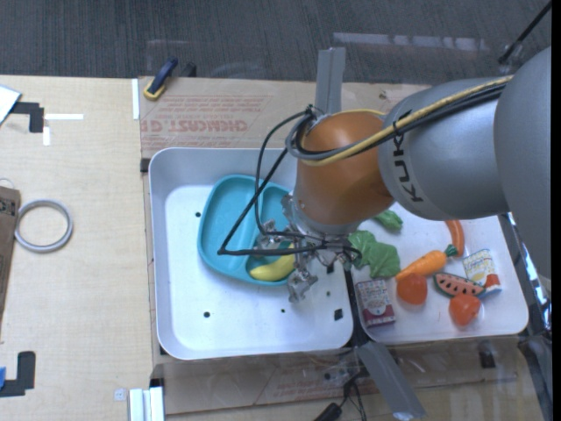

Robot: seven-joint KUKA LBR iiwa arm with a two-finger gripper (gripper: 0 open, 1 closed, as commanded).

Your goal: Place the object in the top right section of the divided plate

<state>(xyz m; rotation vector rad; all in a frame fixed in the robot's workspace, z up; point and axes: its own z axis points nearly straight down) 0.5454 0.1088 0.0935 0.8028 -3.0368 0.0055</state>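
Observation:
A blue divided plate [223, 226] lies tilted in the left white bin [175, 305]. A yellow banana [270, 269] rests at the plate's near right edge. My gripper [300, 281] hangs just right of the banana, over the plate's rim and the bin floor. The orange wrist band [342, 174] and grey arm hide the plate's right part. Black cables loop across the plate.
The right bin [508, 318] holds green lettuce [375, 254], a carrot [422, 263], a tomato [412, 289], a watermelon slice [458, 283], a small red-labelled packet [375, 302] and a small carton [482, 270]. A tape roll [39, 224] lies on the bench at left.

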